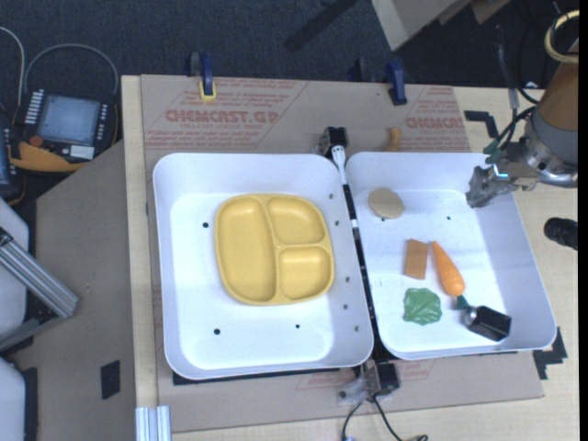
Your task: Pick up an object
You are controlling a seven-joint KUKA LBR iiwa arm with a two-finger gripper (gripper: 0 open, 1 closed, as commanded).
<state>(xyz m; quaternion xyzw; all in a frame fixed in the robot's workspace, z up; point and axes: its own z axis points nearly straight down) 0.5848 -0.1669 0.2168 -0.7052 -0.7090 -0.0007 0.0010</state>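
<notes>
The right bin [514, 246] holds a round beige cookie [387, 203] at its back left, a tan rectangular block [416, 258] in the middle, and an orange carrot [447, 268] right beside that block. A green leafy piece [422, 306] lies near the front, and a small black and silver object [486, 321] sits at the front right. My gripper [481, 191] hangs over the bin's far right part, well apart from all of these. Nothing shows between its fingers.
In the left bin [184, 310] lies a yellow divided plate [274, 246]. Clamps stand along the bench's back edge [207, 72]. A tablet-like device [69, 118] rests off the bench at left.
</notes>
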